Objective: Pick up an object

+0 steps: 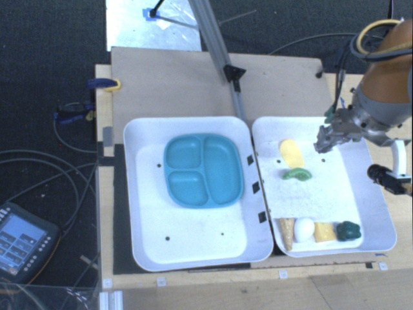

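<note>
Camera view. A tan bench point(193, 82) is seen from above at a slant, set on dark carpet, with loose cables and a handheld control pendant point(22, 241) at the left. Two shallow white bins are borne side by side. In the left bin point(148, 237) a blue divided tray point(203, 171) with three compartments is laid. In the right bin point(368, 192) a yellow object point(291, 152) is placed near the upper middle, its long axis running roughly from the far wall toward the near one; a small green object point(297, 174) is laid just below it, elongated left to right. Along the near wall a row is formed by a cone-shaped object point(286, 232), a white egg-shaped object point(304, 229), a yellow block point(325, 232) and a dark green object point(349, 230), each close beside the next.

The arm point(387, 76) is extended in from the right, its orange band uppermost, with the wrist angled down and leftward. The gripper point(326, 139) is held over the right bin's upper part, right of the yellow object and apart from it. Whether its fingers are parted or closed cannot be told; nothing is seen between them.
</note>
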`<state>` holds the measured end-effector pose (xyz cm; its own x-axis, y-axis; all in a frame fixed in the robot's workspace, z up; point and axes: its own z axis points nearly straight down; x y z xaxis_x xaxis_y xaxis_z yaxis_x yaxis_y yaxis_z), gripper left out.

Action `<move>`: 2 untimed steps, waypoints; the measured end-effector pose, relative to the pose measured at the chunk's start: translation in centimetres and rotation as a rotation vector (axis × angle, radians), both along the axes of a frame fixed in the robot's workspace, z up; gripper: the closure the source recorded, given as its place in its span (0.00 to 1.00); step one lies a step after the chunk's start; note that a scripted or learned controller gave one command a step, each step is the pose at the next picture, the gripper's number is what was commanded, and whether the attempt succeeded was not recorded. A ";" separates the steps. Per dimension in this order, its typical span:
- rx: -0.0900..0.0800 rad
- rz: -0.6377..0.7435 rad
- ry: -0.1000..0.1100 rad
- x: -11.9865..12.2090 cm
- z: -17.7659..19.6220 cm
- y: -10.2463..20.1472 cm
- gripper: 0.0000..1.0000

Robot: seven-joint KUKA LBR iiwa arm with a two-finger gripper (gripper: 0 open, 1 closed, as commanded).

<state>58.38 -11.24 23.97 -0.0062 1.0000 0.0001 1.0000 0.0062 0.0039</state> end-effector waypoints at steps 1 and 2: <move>0.002 0.004 0.004 -0.6 -1.0 5.1 1.00; 0.003 0.006 0.004 -1.8 -1.0 11.4 1.00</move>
